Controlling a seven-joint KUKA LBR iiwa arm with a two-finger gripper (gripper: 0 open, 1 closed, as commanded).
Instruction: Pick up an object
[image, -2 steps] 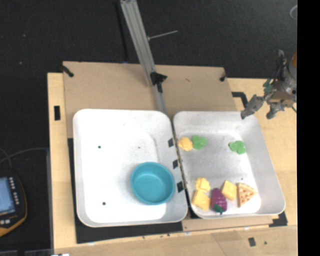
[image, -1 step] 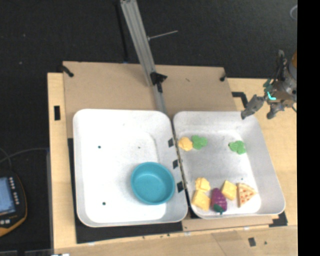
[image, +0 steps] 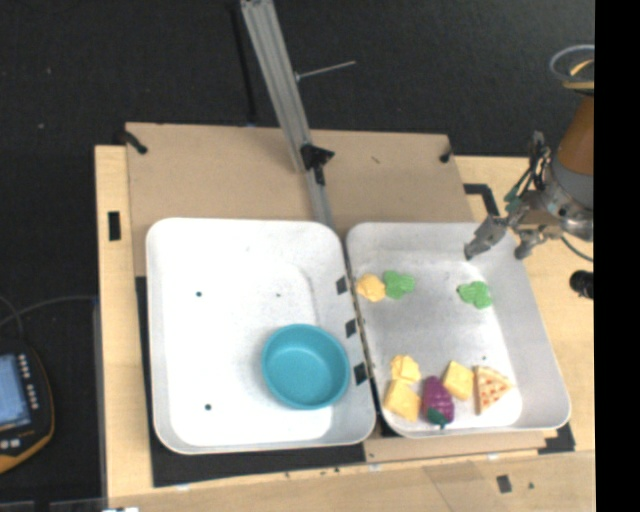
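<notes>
Gripper (image: 503, 240) sits at the upper right of the view, over the top right edge of the right bin (image: 440, 250), fingers apart, nothing between them. It is well apart from all the toys.

Left to right: a handheld controller (image: 18, 395) with a screen lies at the far left edge, off the surface (image: 120, 300). Left bin (image: 220, 270) holds a blue bowl (image: 304, 365) in its lower right corner, upright, near the divide between the bins. A grey metal pole (image: 285, 100) runs at a slant from the top of the view down to the gap between the bins.

Right bin: yellow piece (image: 371, 288) touching a green piece (image: 398, 284) near the bin's left wall, upper half. Another green piece (image: 475, 294) lies alone further right, the nearest toy to the gripper but below it and apart. Along the bottom edge: yellow blocks (image: 403, 388) stacked or touching, purple grapes (image: 437, 398) just beside them, a small yellow cube (image: 458, 379), then a pizza slice (image: 491, 386) at the right end.
</notes>
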